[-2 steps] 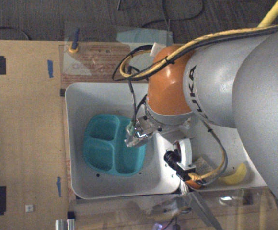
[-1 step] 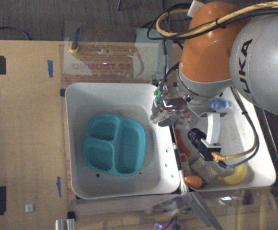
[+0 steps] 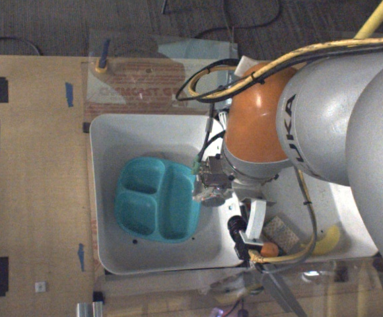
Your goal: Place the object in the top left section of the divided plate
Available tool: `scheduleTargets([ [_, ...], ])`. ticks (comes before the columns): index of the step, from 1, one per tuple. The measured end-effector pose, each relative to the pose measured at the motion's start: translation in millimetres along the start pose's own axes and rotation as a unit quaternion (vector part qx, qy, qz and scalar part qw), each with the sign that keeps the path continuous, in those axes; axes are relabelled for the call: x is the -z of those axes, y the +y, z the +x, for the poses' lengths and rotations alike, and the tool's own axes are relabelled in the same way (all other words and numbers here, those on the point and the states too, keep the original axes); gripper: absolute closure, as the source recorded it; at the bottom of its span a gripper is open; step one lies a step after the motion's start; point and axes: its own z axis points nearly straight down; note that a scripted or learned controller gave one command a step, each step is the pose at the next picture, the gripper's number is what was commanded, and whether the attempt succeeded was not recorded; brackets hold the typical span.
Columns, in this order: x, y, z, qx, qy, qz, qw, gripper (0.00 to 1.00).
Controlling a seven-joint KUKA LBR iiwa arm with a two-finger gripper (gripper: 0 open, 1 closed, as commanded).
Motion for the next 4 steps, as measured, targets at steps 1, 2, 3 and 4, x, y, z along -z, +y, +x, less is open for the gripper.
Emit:
scheduleTargets([
  [1, 5, 56, 26, 0.035, 0.0, -0.002, 0.9994, 1.0],
  [2, -38, 67, 28, 0.074, 0.0, 0.0, 0.9973, 1.0],
  [3, -1, 55, 4, 0.206, 0.0, -0.002, 0.9786, 1.0],
  [4, -11, 47, 68, 0.229, 0.0, -0.002, 0.9734, 1.0],
])
